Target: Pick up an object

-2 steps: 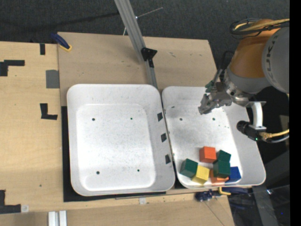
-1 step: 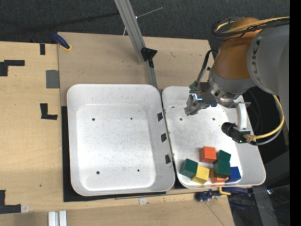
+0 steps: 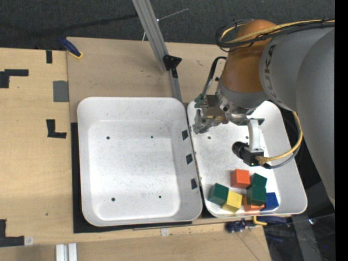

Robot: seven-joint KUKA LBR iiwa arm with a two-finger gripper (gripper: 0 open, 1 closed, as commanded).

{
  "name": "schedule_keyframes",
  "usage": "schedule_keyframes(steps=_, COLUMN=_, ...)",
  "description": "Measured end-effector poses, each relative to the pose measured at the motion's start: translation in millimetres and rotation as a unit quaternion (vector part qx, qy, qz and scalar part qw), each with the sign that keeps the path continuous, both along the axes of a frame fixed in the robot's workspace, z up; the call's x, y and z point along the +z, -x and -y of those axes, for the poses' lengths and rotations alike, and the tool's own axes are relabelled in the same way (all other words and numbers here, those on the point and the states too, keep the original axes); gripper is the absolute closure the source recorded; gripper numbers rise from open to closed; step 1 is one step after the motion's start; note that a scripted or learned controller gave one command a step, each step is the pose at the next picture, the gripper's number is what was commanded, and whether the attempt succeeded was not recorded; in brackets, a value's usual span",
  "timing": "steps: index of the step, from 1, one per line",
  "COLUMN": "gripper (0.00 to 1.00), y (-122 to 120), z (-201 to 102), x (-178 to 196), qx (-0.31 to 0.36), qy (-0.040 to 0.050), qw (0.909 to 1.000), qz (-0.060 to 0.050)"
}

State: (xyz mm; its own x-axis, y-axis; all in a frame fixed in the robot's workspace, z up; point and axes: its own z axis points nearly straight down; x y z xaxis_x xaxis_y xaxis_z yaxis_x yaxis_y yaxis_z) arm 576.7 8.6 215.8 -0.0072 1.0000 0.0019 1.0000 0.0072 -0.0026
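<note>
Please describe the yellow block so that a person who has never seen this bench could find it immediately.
Look at the right bin, the one under the grey arm, and go to its near end, where a small pile of coloured blocks lies. The yellow block is at the front of that pile, between the green block and the orange block. It is the only yellow one.

Matt speckled white plastic bins [image 3: 130,162] sit on a smooth wooden bench [image 3: 32,162].

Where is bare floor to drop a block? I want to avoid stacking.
The left bin is bare from wall to wall. In the right bin, a bare strip runs between the claw and the blocks. Its near corner is crowded with blocks.
</note>
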Motion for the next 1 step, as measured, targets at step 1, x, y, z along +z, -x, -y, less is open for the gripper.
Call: schedule_keyframes(steps=1, gripper=1.0, y=11.2, z=-45.7, x=-1.0, qx=0.0, qy=0.0002, qw=1.0, qz=0.0)
